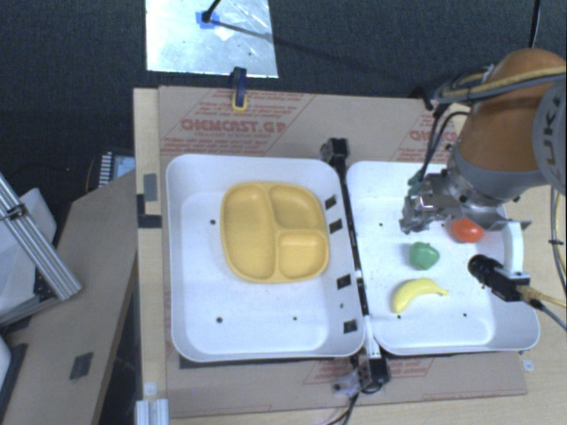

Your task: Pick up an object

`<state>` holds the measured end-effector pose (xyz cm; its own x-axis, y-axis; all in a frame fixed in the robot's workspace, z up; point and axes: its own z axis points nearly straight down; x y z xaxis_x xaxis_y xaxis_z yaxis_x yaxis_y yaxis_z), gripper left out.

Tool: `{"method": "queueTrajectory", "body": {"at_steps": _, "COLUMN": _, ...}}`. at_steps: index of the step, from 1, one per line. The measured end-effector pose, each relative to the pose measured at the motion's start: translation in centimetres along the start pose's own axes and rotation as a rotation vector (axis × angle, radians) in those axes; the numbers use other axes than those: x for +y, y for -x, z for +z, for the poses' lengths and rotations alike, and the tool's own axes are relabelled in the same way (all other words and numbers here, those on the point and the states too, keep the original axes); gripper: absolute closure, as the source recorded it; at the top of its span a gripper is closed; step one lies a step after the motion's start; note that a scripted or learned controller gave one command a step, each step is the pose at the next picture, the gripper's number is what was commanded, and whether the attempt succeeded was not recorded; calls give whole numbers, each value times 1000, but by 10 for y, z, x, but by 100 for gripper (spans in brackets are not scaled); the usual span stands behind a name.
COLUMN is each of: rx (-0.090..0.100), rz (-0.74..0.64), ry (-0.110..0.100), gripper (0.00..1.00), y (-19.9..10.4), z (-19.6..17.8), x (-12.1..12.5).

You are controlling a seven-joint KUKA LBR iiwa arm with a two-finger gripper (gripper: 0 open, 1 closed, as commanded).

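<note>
Bins number two, side by side on the counter (266, 113). The left bin (190, 264) holds one yellow plate (273, 231) with three compartments, lying flat near its middle. The right bin (381, 193) holds three toy foods, one of each: a yellow banana (418, 293), a green pepper (424, 255) and an orange-red piece (466, 230).

The banana lies nearest the front edge, its long axis running left to right and rising slightly toward the far right; its curve bows upward, with the thicker end at the left. The pepper sits just behind it, close but apart. The orange-red piece lies to the right of the pepper, partly under the arm (514, 122).

The claw (415, 218) hangs over the right bin, just beyond the pepper. Whether its fingers are spread or pressed together cannot be told from this slant, and nothing is seen between them.
</note>
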<state>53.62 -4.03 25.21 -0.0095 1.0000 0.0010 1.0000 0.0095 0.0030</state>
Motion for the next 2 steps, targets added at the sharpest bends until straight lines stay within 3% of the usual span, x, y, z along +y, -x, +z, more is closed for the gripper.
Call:
{"method": "queueTrajectory", "body": {"at_steps": 1, "rx": 1, "rz": -1, "ry": -1, "gripper": 100, "y": -55, "z": -4, "x": 1}}
{"method": "queueTrajectory", "body": {"at_steps": 2, "rx": 1, "rz": 0, "ry": -3, "gripper": 100, "y": -108, "z": 15, "x": 4}}
